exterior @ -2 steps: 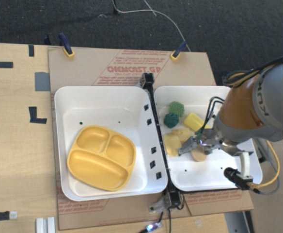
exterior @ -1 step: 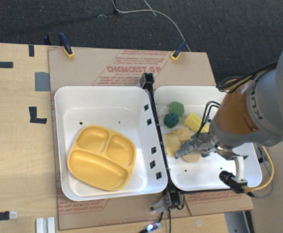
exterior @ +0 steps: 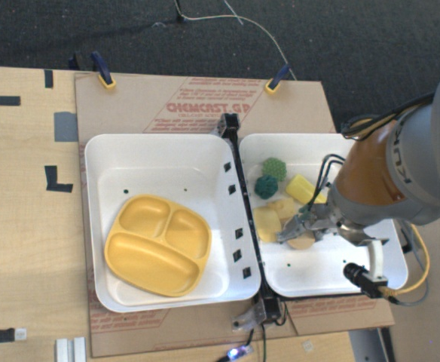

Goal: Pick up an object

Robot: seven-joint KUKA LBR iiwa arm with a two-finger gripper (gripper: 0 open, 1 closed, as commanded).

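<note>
Several small objects crowd the left part of the right white bin (exterior: 371,289): a green bumpy ball (exterior: 273,167), a teal ball (exterior: 266,186), a yellow block (exterior: 300,188) and pale yellow and tan pieces (exterior: 268,220). The pincer (exterior: 295,232) sits low among those pale pieces, but whether it is parted or grips anything I cannot tell. Crowding could make it pinch two, or push one aside.

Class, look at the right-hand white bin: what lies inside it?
Right bin: green ball, teal ball, yellow block, pale yellow pieces. The gripper and arm cover whatever lies beneath.
</note>
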